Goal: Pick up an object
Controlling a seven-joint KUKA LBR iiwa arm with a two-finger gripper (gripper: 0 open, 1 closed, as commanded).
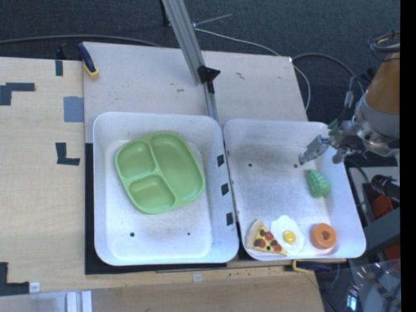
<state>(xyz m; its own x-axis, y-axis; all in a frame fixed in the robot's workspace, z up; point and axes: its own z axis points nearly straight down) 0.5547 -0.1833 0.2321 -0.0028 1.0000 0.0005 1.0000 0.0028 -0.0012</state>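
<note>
Hovering over the right bin [260, 135], the tool [324, 149] has its fingers apart and clasps nothing; a green toy [318, 182] lies just below it, near that bin's right wall.

We are looking at a pale bench [143, 77] that is carrying two white bins, the left bin [101, 194] and the right bin [273, 174] touching along their inner edges. An aluminium rail [182, 25] is slanting in from the bench's far edge, ending at a black bracket [208, 75]. A blue-and-yellow clamp [88, 60] is gripping the far left corner. Grey tape [73, 108] is sticking to the wooden desk at the left. A thin cable [260, 44] is trailing over dark carpet [292, 12].
</note>
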